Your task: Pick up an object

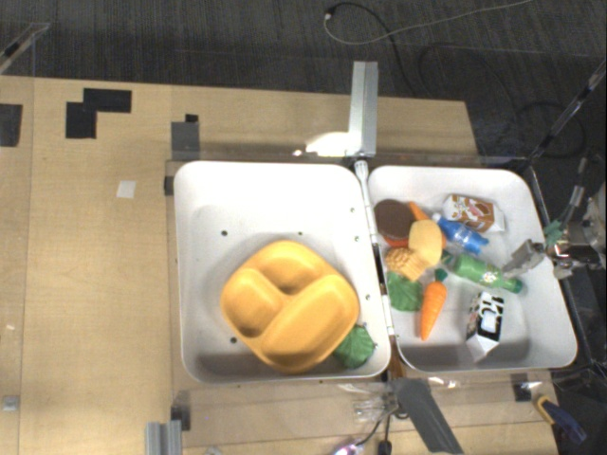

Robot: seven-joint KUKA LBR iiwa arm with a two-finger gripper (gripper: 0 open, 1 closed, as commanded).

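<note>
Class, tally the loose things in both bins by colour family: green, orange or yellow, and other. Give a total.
Green: 3, leafy piece, second leafy piece, bottle
Orange or yellow: 4, divided plate, carrot, lemon, bread
Other: 4, brown disc, blue bottle, packet, carton
Total: 11

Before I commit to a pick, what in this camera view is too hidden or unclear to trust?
- Gripper: at the right bin's right rim; too small and blurred to read the jaws, and the arm is cut off by the right edge.
- Green item in the left bin: largely hidden under the yellow divided plate.
- Brown round piece and green leafy piece: partly covered by the pile.
- Snack packet: label unreadable.
</note>
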